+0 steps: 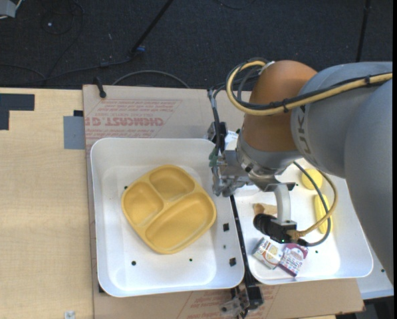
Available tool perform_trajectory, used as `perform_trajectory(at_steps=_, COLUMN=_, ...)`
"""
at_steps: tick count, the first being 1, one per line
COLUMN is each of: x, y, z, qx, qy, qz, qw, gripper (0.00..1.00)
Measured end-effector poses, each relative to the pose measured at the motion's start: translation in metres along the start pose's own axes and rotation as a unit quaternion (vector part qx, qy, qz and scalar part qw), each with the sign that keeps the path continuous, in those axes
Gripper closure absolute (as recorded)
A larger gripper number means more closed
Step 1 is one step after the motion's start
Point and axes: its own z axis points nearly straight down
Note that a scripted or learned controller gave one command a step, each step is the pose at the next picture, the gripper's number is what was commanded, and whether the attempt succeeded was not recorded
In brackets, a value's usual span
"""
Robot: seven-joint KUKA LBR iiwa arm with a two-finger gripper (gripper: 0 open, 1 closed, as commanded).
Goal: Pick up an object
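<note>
I see the grey arm point(344, 118) reaching in from the right over the right bin point(358, 261). The left bin point(112, 244) holds a yellow divided plate point(168, 208). My pincer point(223, 178) hangs over the wall between the bins; I cannot tell its state. Small packets point(281, 254) lie near in the right bin, beside a yellow banana point(321, 208).

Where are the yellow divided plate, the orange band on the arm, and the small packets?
yellow divided plate point(169, 208), camera view, its centre ridge.
orange band point(278, 88), camera view, its domed top.
small packets point(281, 254), camera view, the wrappers' middle.
</note>
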Motion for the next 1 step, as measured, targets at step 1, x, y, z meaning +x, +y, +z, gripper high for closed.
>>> perform_trajectory(at_steps=1, x=0.0426, y=0.0068, z=-0.0019, qx=0.000, qy=0.000, qz=0.000, qw=1.0000, gripper=1.00)
